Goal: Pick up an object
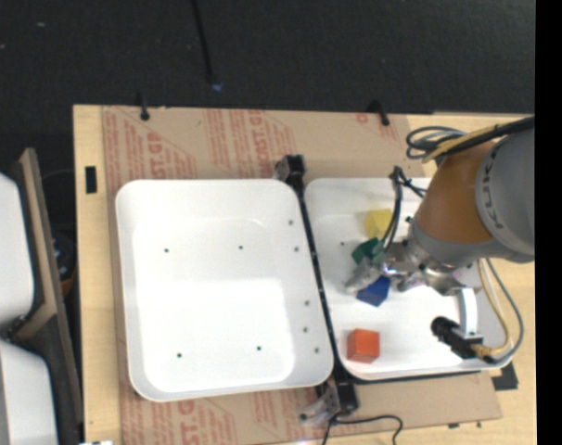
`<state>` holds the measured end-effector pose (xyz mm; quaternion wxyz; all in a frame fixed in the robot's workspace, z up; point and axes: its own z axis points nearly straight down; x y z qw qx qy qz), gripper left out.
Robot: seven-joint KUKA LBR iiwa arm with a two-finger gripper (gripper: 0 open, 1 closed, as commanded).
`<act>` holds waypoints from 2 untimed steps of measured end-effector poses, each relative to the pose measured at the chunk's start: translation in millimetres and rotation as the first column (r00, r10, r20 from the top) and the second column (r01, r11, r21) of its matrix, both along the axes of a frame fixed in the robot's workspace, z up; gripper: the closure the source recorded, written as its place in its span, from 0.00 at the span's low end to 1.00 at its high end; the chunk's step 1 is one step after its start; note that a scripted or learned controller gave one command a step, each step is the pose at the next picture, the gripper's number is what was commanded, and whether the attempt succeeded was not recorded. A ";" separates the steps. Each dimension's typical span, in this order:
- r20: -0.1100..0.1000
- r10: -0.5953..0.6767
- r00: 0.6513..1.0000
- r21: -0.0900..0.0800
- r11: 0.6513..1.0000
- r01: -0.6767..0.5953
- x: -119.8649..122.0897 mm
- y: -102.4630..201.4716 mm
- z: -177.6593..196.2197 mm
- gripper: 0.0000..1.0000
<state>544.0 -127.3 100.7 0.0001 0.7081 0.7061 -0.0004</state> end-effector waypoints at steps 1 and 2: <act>0.004 0.001 1.000 0.000 1.000 -0.001 1.7 0.3 11.2 1.00; 0.010 0.012 1.000 0.003 1.000 -0.012 8.3 96.9 104.3 1.00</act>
